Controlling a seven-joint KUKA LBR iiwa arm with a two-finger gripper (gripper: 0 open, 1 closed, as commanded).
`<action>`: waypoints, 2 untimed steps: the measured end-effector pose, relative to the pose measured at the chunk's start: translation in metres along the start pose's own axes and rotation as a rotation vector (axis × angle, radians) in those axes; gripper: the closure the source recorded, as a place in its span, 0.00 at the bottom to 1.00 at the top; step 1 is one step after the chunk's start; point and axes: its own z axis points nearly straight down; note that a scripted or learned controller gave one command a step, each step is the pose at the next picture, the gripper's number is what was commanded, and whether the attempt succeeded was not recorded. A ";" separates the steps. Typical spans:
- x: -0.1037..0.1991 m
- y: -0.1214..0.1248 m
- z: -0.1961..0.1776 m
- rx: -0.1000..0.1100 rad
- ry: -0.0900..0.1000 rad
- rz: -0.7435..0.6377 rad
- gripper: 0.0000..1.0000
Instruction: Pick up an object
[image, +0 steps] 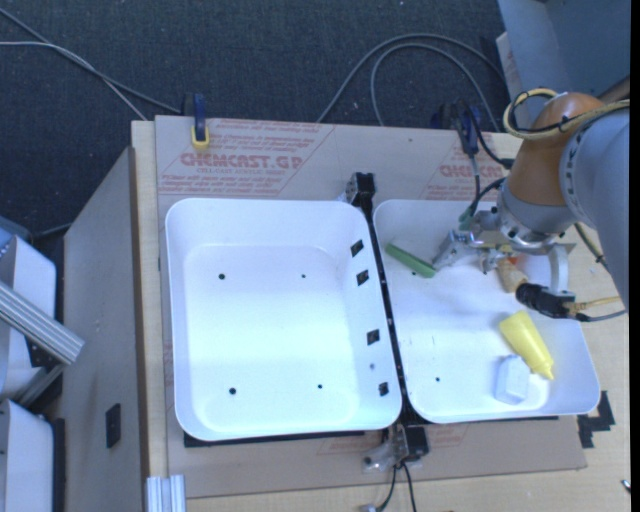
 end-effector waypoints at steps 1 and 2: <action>0.058 -0.006 -0.002 0.007 0.004 -0.002 0.00; -0.021 0.012 0.001 0.026 0.015 0.008 0.00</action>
